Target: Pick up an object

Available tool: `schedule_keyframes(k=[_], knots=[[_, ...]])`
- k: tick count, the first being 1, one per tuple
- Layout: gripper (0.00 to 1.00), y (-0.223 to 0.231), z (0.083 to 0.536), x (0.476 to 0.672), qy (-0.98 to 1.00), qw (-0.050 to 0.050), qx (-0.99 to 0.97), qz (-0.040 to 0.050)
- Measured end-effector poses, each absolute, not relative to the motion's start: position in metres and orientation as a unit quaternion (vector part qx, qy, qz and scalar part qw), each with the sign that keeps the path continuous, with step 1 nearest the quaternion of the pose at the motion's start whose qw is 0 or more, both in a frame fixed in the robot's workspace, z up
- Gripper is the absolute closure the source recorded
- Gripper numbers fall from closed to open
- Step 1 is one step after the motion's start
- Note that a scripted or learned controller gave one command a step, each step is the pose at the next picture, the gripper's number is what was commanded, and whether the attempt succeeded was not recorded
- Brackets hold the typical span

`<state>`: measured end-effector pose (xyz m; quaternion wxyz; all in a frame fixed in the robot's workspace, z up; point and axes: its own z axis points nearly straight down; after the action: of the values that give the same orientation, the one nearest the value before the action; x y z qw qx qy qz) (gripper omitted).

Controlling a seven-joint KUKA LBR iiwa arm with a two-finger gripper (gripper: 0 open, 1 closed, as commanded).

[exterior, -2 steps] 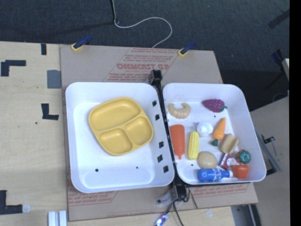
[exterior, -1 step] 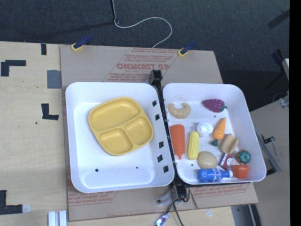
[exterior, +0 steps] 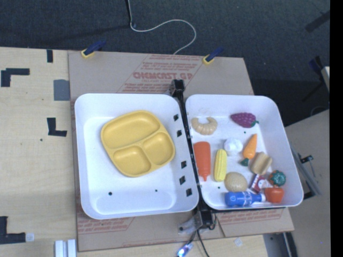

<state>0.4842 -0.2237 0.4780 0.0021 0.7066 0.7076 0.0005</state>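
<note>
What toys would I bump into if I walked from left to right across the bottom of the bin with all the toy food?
Blue bottle → red tomato. Just above them, potato → strawberry.

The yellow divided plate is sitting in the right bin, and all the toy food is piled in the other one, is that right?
Not quite. The camera view shows the yellow divided plate in the left bin, not the right one. The rest stands: the toy food, such as the corn and the purple grapes, is all in the other bin.
</note>
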Motion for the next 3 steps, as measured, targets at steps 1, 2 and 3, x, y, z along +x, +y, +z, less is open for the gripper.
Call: schedule_keyframes(k=[1,2,3], knots=[[1.0,-0.224,0.45,0.484,0.707,0.0,0.707,-0.001],[1.0,-0.224,0.429,0.484,0.707,0.0,0.707,-0.001],[1.0,-0.224,0.468,0.484,0.708,0.002,0.707,0.0004]])
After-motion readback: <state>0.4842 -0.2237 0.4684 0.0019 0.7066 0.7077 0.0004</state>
